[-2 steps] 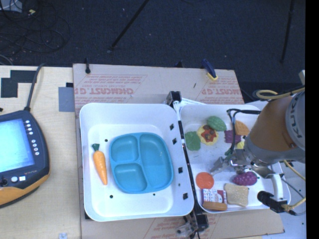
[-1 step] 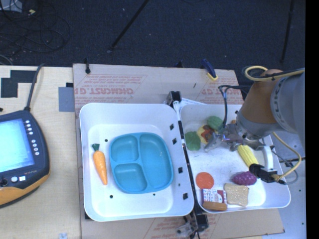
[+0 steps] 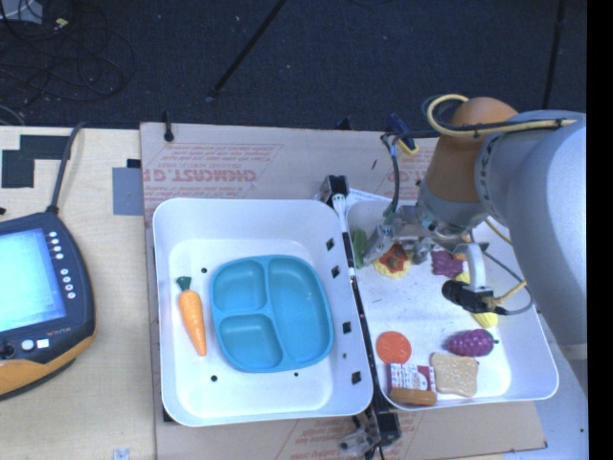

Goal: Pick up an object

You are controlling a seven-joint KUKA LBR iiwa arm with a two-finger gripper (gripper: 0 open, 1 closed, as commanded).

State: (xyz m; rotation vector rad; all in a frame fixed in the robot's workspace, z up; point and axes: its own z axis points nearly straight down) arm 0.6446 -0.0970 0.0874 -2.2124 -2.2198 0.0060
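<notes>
Gripper [image 3: 414, 241] hanging low over right bin [image 3: 536, 377] far corner, finger state impossible to tell, yellow-red toy [image 3: 393, 260] lying just beside, carrot [image 3: 192, 319] lying in left bin [image 3: 249, 401].

Dark carpet [image 3: 287, 46] (cables trailing) lies behind the pale wooden bench [image 3: 96, 391].

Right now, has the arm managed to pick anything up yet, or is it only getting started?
Nothing looks lifted yet. The toy food, such as the grapes, toast and tomato, lies in the right bin, and the carrot lies beside the blue tray in the left bin. In hand: the gripper is low over the pile at the right bin's far end. Left: grasping something and raising it.
</notes>
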